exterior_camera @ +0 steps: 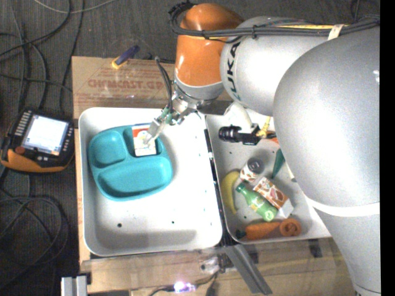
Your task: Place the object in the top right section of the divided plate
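Gripper (148, 137): low over teal plastic divided plate (126, 174), left white bin (185, 221).
Jaws: state can't be told.
Object: flat white card-like item (143, 145) lying in plate's top right section, beneath fingertips.

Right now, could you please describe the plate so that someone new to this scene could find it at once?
Start at the left bin of the two white bins on the bench. The plate lies in its upper half, under the gripper. It is the one teal thing in that bin, a rounded dish divided into sections, with a small white card-like object in its top right one.
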{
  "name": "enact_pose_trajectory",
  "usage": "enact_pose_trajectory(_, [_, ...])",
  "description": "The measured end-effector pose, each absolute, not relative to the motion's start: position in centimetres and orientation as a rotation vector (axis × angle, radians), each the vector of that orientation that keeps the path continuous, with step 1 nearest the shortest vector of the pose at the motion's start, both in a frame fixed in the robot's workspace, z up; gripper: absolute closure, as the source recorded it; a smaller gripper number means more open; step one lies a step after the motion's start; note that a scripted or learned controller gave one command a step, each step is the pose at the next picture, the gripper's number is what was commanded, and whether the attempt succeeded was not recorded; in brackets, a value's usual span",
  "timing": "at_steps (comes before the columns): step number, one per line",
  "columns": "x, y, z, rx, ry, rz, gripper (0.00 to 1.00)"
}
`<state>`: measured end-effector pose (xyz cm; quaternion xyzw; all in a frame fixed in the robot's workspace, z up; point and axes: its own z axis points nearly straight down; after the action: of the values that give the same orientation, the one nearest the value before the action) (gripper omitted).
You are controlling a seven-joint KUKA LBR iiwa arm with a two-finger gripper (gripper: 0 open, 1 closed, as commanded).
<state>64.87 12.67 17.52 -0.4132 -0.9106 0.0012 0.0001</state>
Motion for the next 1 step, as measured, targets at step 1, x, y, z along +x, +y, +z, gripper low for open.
enact_pose_trajectory(1, [59.51,6.94,18.35,-1.113,-2.937,0.000,0.00])
